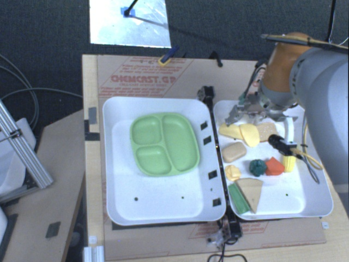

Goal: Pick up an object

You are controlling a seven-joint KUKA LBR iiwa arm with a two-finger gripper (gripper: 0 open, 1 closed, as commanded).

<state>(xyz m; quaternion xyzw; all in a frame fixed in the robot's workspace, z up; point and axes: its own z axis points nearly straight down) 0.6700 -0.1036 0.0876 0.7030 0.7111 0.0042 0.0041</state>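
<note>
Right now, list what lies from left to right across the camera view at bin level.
Left bin → green divided plate → tan bread-like piece → dark green round toy → orange-red piece → right bin rim.

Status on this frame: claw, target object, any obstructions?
Claw low over right bin's far end. Yellow piece just beside it, not gripped. Toy foods crowd close.

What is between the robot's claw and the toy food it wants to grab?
Nothing visible. The gripper hangs at the far end of the right bin, directly above the yellow pieces; the other toys lie nearer the camera, off to the side.
</note>
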